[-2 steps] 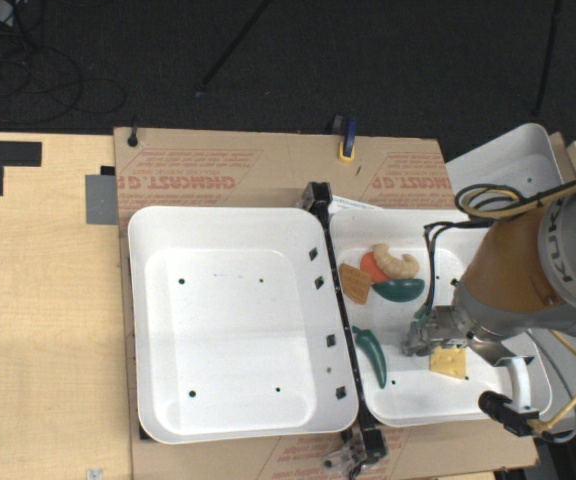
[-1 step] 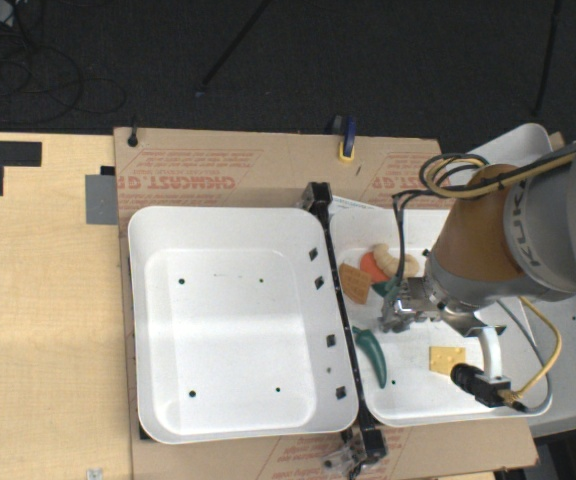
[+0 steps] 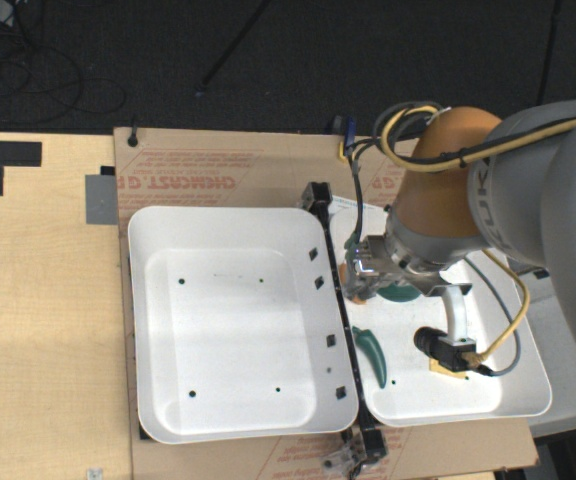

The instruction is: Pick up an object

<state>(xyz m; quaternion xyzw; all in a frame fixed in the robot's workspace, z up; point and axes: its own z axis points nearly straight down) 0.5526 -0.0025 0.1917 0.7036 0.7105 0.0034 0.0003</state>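
My gripper is low in the right bin, near its left wall, under the orange band of the arm. A teal object peeks out just beneath the wrist, partly hidden by it. A small orange-brown thing shows at the gripper's left side, against the bin wall. A long green object lies on the bin floor a little in front of the gripper, apart from it. Whether anything is held is hidden by the wrist.
The left bin sits beside the right one, with a black divider rail between them. Both rest on a cardboard sheet on the wooden bench. The arm covers the back of the right bin.
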